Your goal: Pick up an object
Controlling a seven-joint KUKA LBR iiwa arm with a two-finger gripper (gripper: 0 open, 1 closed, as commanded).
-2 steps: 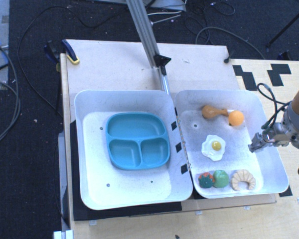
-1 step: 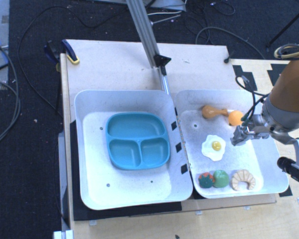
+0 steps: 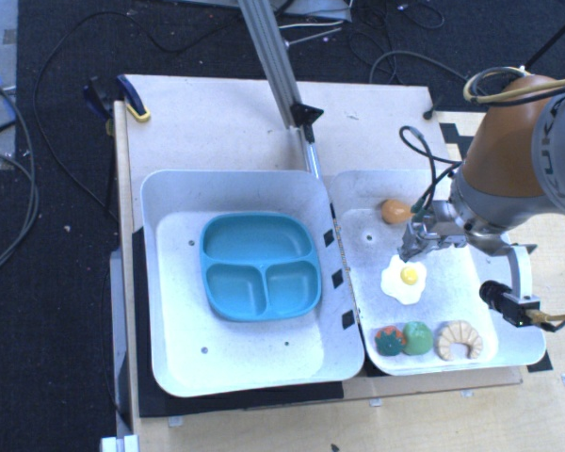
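The right bin (image 3: pixel 452 271) holds a fried egg (image 3: pixel 403 282) in its middle, an orange ball (image 3: pixel 394 212) at the back, a green and red vegetable piece (image 3: pixel 404 339) at the front, and a croissant (image 3: pixel 460 340) beside it. My gripper (image 3: pixel 412 244) hangs just above the egg's back edge, between the egg and the orange ball. Its fingers point down toward the bin floor, and nothing shows between them.
The left bin (image 3: pixel 169 252) carries a blue three-compartment tray (image 3: pixel 260 265). A slanted metal rail (image 3: pixel 275 50) runs down to the divide between the bins. The arm's body covers the right bin's back right corner. Cables lie on the dark floor behind.
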